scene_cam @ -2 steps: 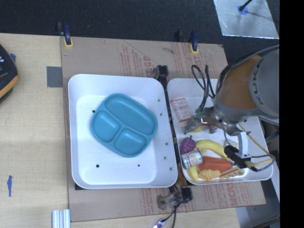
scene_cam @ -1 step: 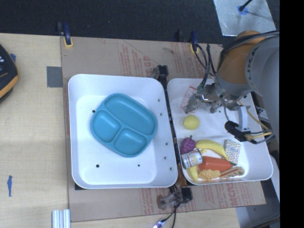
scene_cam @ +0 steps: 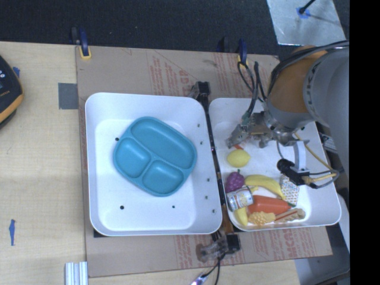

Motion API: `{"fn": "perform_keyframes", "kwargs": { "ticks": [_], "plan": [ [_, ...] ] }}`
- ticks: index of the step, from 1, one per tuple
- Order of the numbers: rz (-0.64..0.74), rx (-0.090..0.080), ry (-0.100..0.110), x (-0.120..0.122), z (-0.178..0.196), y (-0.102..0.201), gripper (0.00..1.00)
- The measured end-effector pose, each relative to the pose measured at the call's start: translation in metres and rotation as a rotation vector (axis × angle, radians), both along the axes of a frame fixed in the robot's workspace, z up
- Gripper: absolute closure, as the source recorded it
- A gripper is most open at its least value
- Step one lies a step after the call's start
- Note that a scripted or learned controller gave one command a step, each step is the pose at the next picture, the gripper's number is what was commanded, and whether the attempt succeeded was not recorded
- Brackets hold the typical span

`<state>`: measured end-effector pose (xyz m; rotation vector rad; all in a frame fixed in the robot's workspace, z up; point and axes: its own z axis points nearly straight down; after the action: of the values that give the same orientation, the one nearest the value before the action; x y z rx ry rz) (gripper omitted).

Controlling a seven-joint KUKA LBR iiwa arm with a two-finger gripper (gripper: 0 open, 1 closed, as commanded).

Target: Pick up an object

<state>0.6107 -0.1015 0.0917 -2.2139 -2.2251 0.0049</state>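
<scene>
Spreading wide under everything, the wooden tabletop (scene_cam: 41,177) carries a brown cardboard sheet (scene_cam: 148,70), and on that sheet sit the two white bins, pressed side by side so that the arm can reach either without moving its base. Taking the blue divided plate (scene_cam: 155,155) as the landmark: it lies flat in the middle of the left bin (scene_cam: 101,212), tilted a little askew, with bare white floor all round it.

Right of the plate, past the shared wall, the right bin (scene_cam: 323,215) holds the clutter from which an object is to be picked. The grey arm (scene_cam: 323,94) with its orange band leans in over that bin's far half, and its pincer (scene_cam: 242,136) hangs low, right of the plate's upper edge; whether its fingers are apart or together I cannot tell, and nothing is visibly between them.

Just below the pincer lies a yellow lemon (scene_cam: 238,157), probably the nearest candidate since it stands apart from the rest. Lower and right of the plate, the other toys crowd the near corner: a banana (scene_cam: 265,184), an orange carrot (scene_cam: 270,205), purple grapes (scene_cam: 235,180) and a small can (scene_cam: 239,200), touching one another, which would likely make a clean grasp harder there.
</scene>
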Motion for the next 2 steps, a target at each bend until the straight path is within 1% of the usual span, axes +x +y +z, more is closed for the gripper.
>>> {"fn": "perform_keyframes", "kwargs": {
  "ticks": [1,2],
  "plan": [
    [-0.001,0.0,0.0,-0.085,0.0,-0.011,0.0],
    [-0.002,0.0,-0.002,-0.035,0.0,-0.026,0.0]
  ]
}}
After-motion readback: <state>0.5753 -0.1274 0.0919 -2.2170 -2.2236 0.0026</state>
